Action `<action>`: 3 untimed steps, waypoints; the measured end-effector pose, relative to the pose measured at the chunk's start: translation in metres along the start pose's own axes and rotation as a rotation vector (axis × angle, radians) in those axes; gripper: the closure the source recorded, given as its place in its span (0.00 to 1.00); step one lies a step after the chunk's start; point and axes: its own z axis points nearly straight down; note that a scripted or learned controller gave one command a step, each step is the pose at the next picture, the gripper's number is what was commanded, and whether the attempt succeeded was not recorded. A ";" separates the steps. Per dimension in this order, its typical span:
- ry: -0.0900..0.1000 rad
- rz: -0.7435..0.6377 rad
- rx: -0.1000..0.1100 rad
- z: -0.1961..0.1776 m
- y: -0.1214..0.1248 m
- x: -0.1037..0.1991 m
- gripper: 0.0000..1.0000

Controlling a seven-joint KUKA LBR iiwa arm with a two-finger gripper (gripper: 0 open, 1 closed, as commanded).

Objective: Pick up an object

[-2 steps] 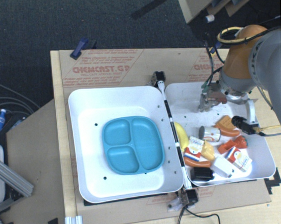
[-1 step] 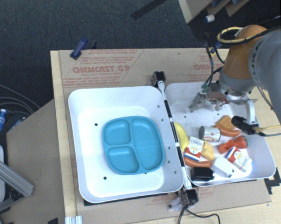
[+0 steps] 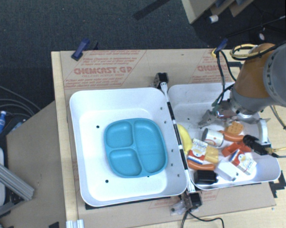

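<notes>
Although the gripper hangs low inside the right bin, just above the heap of toy food, I cannot tell how its jaws are set, and nothing looks lifted, so the pick seems undone

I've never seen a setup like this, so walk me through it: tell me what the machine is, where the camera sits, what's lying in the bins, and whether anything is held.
One fixed camera looks down at a slant on a bench with two shallow white bins. The grey arm with an orange band, entering from the picture's right, is the robot; its tool hangs over the right bin. The left bin holds a blue divided tray. The right bin holds a heap of small things, among them a yellow banana, a black block and several red, orange and white pieces. Whether the tool holds anything is too small to tell.
</notes>
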 end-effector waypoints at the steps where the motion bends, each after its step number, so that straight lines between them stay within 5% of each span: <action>1: -0.003 -0.001 -0.002 0.000 0.076 -0.018 0.00; 2: -0.002 0.001 -0.001 0.001 -0.020 0.002 0.00; 3: -0.002 0.000 -0.002 0.000 0.039 0.008 0.00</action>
